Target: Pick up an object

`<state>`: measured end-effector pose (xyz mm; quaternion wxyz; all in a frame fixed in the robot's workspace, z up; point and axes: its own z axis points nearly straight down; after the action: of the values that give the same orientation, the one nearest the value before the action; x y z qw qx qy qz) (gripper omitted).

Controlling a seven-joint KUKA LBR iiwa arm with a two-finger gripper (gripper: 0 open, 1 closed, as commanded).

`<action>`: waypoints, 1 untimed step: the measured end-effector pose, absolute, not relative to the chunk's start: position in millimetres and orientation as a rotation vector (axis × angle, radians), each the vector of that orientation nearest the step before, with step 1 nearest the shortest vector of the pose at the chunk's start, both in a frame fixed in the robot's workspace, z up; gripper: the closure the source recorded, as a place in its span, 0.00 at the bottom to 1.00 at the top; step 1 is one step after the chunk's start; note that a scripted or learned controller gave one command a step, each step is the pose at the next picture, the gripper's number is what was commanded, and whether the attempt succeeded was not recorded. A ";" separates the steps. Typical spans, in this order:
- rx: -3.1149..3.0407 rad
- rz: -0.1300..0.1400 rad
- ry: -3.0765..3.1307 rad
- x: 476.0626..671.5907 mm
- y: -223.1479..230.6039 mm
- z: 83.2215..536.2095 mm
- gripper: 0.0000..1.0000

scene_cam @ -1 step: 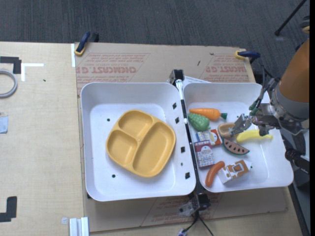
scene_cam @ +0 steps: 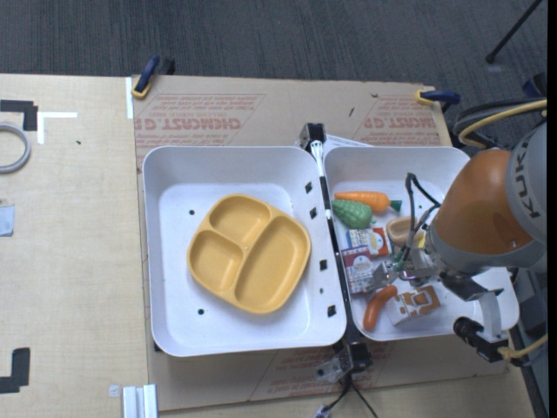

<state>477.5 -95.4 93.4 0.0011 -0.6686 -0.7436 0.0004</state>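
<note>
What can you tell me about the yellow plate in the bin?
The yellow plate looks like smooth plastic, roughly square with rounded corners. Raised ridges split it into three sections: two smaller ones and one longer one. It lies flat and right side up, turned at a slant, in the middle of the left bin. It holds nothing and rests on the bin's floor.
</note>
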 end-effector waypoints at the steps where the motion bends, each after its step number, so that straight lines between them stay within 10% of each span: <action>1: -2.100 -0.002 -2.333 478.6 -94.7 102.9 1.00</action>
<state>478.6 -94.7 102.9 0.0014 -0.6691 -0.7431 -0.0006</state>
